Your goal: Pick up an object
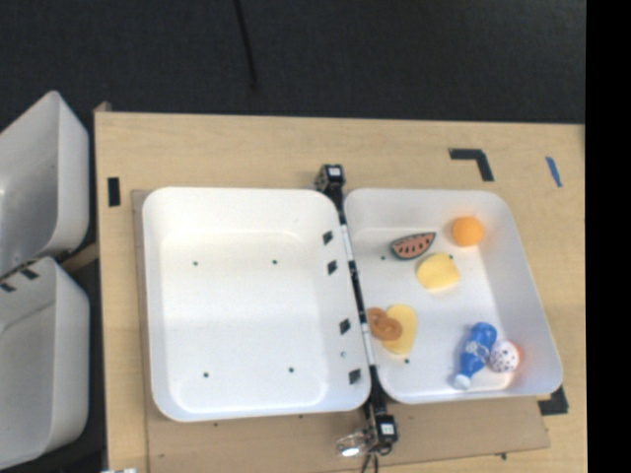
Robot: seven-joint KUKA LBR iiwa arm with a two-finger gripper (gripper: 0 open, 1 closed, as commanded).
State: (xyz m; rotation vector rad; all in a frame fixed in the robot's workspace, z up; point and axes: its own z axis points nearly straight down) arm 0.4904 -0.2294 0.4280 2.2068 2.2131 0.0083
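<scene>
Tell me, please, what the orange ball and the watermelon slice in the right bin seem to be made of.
Orange ball: probably plastic or foam, with a smooth, even matt colour and no bright glint. Watermelon slice: likely moulded plastic or rubber, a toy with a flat red face, dark seeds and a green rim. The picture is too coarse to be sure.
</scene>
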